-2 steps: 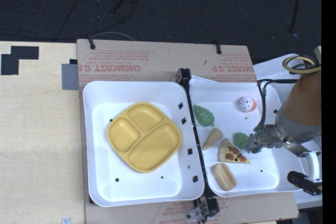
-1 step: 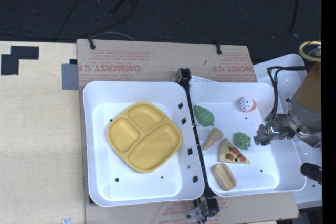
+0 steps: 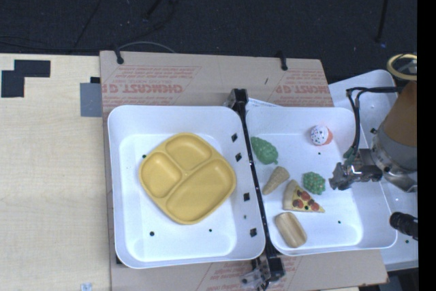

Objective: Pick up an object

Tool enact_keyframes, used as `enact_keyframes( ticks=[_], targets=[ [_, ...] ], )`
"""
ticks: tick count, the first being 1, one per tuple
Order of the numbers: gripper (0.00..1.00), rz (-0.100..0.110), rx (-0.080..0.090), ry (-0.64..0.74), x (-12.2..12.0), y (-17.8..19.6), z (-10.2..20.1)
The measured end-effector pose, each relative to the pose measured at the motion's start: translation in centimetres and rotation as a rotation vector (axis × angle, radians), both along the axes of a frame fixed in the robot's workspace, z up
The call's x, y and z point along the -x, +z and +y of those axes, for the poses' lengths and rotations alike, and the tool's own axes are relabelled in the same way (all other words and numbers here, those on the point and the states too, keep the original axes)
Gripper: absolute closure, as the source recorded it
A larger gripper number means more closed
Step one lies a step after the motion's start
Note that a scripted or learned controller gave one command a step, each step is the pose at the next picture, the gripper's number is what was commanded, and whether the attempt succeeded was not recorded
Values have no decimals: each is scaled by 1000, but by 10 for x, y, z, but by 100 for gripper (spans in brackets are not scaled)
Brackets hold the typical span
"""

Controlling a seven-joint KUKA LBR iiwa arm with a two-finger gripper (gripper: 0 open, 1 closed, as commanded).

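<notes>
Two bins point(image 3: 126, 146) — one plate point(image 3: 187, 177) — perhaps six toys point(image 3: 302, 200)

Two white bins side by side. Yellow divided plate point(image 3: 188, 178) in left bin point(image 3: 129, 133). Pizza slice point(image 3: 302, 200), green pieces, bun point(image 3: 291, 229) in right bin point(image 3: 340, 120); gripper point(image 3: 343, 177) at its right edge.

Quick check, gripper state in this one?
Gripper: cannot be told; it sits over the right bin, beside the small green toy.
</notes>
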State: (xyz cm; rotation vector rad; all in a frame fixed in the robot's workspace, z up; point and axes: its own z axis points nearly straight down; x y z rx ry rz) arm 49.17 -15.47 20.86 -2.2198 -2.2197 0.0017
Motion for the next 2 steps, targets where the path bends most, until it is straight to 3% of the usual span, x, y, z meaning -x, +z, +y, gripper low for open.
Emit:
enact_keyframes(
  ticks=[2],
  targets=[
    [100, 2, -2, 4, 1, -9, 96]
  ],
)
